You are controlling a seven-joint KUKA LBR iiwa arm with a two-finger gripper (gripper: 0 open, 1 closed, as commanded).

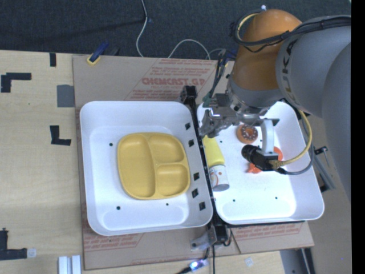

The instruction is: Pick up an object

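A yellow bottle (213, 153) with a pale cap lies lengthwise along the left wall of the right bin (274, 205). My gripper (207, 124) hangs low over the bottle's far end, close to the divide between the bins. A small round brown-orange disc (247, 133) lies just right of the gripper. A small orange item (255, 167) sits further toward the bin's middle, partly hidden by the robot's wrist parts. The frame does not show anything held by the gripper.
A yellow divided plate (153, 165) lies in the middle of the left bin (91, 153). The grey arm with its orange band covers the far right part of the right bin. Cardboard lies under both bins.
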